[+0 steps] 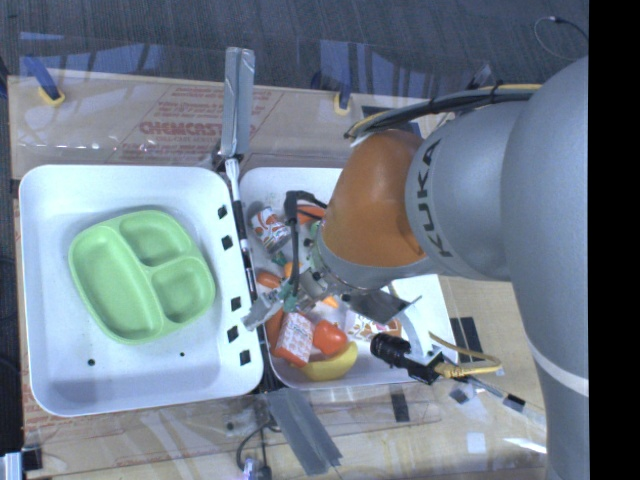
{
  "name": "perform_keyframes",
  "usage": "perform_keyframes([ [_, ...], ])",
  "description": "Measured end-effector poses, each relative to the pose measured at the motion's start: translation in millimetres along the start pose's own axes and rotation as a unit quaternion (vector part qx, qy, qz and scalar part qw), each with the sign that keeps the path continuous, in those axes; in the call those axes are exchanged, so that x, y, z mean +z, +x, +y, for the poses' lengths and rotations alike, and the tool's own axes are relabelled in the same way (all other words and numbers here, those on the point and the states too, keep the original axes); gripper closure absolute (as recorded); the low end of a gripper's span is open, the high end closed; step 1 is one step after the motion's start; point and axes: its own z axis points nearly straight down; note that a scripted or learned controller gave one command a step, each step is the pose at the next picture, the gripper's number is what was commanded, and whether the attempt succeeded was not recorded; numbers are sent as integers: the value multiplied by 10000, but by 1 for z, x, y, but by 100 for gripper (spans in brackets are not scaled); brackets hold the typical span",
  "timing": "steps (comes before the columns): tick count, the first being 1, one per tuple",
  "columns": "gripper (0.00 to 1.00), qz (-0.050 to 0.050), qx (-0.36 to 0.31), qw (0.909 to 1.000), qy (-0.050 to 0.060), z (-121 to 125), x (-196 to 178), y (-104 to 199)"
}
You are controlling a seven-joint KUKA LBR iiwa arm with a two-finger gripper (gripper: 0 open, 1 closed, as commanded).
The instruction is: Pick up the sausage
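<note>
The arm reached in from the right over the right bin, its tool set low among toy food near the bin's left wall. We could not tell whether the tool was released or clenched, as the wrist hid that from us.

We took the sausage to be the brownish, elongated piece lying against that left wall, just beside the tool. At this size we could not be sure of it, and nothing showed it in the tool's grasp.

We judged it a light toy, fairly stiff, smooth and rounded. It would be apt to roll or squirt out of a pinch taken near either end. The better hold looked to be across its middle, square to its length.

Room was short. The bin wall ran close along one side of the sausage. A red-and-white packet, a tomato and a banana crowded the near corner, and a can lay farther up the same wall. A closing tool could catch the wall or nudge a neighbour, so we thought straight up the cleanest way out.

The left bin held a green tray, with bare floor around it.
</note>
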Motion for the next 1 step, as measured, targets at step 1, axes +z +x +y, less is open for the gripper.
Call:
perform_keyframes([
  [1,0,-12,2,10000,-10,19,0,40],
])
